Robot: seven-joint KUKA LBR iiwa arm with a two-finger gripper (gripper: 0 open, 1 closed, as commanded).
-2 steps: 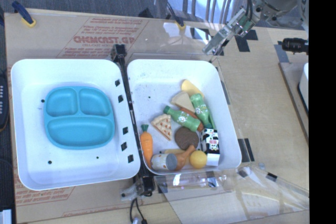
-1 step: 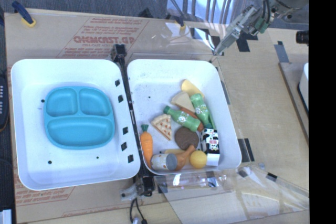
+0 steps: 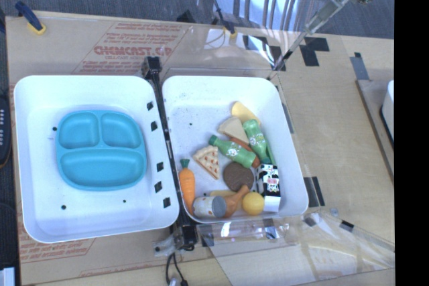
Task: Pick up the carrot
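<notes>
Against the right bin's (image 3: 285,137) left wall, the carrot (image 3: 187,186) lies unpicked among toy food, and I cannot tell my gripper's state.

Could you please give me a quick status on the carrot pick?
Carrot lying untouched in right bin, hard against its left wall. Grey can touching its lower end. Waffle piece close beside it.
</notes>
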